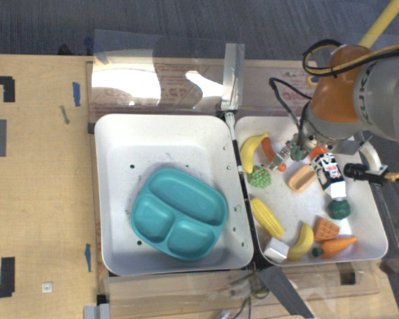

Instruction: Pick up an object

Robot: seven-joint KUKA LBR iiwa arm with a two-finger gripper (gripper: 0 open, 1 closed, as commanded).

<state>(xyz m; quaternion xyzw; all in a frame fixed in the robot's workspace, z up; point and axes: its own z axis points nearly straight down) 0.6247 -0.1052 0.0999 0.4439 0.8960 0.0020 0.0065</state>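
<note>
In the right bin [376, 221] lie toy foods: 2 bananas [251, 149] [302, 242], a corn cob [266, 217], a green piece [259, 177], a tan loaf [301, 178], a waffle [326, 229], a carrot [337, 245] and a small bottle [331, 176]. The gripper [289, 155] hangs over the bin's upper middle, near the loaf; whether its jaws are spread or pressed together I cannot tell. The left bin [113, 145] holds a teal divided plate [179, 212].

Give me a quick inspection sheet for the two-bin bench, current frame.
Surface: left bin and right bin sit side by side on the wooden bench.
Job's things: toy foods in right bin, including bananas, corn, carrot.
Clutter: teal divided plate in left bin.
Grippers: gripper low over right bin, fingers unclear.
Cables: black cable looped above wrist.
Surroundings: clear panel behind bins.
</note>
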